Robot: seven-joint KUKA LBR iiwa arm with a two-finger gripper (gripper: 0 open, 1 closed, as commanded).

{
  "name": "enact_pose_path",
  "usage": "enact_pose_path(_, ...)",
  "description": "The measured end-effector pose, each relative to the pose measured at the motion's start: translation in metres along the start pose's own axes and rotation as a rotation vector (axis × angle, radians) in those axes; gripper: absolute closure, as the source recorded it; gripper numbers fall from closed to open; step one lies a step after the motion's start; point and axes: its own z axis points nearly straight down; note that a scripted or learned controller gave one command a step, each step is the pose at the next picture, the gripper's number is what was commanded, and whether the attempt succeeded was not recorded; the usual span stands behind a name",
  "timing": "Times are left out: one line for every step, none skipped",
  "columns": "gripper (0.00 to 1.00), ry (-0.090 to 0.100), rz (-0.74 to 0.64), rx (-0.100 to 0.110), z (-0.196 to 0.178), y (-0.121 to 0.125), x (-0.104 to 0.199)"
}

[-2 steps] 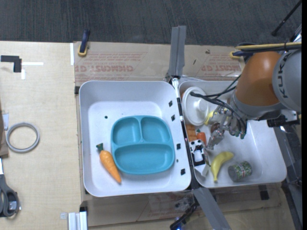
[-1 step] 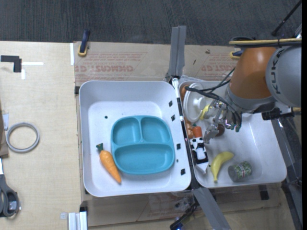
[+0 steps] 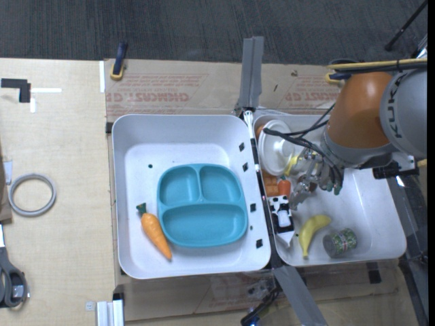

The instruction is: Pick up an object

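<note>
Down front in the right bin (image 3: 380, 250): banana (image 3: 309, 231) beside a small can (image 3: 340, 242), both loose. Further back, gripper (image 3: 297, 194) low over the left wall, grip impossible to make out. Approach stage, seemingly; next, settling squarely on one item, then closing.

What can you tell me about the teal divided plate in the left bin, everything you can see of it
The teal plate looks like smooth moulded plastic, a rounded rectangle with raised ridges splitting it into three compartments: two small ones at the far side, one wide one nearer the camera. It lies flat and right way up on the floor of the left bin, about in the middle. A toy carrot lies along its lower left corner, close or just touching.
</note>
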Motion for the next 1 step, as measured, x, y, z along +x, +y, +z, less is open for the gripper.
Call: enact_pose_path(0.0, -0.001, -0.083, 0.001, 0.0, 0.0052, -0.0215)
